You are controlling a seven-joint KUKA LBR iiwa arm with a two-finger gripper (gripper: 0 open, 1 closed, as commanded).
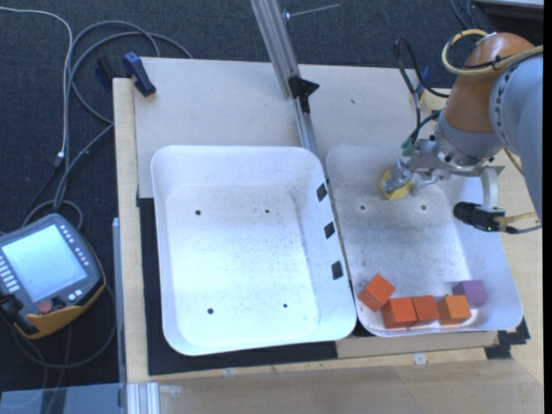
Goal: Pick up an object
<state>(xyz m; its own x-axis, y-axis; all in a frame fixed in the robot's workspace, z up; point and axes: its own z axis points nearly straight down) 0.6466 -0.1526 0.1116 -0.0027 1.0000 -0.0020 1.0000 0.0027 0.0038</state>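
My gripper hangs low over the far part of the right bin, reaching in from the right. A small yellow object sits right at its tip, on its left side; whether it is gripped or just lying on the bin floor I cannot tell. Along the bin's near edge lie several orange blocks, one of them a little apart to the left. A purple block rests at the right end of that row.
The left bin stands beside the right one, split from it by a raised rim with black clips. A slanted metal pole rises behind the bins. A teach pendant lies off the bench to the left.
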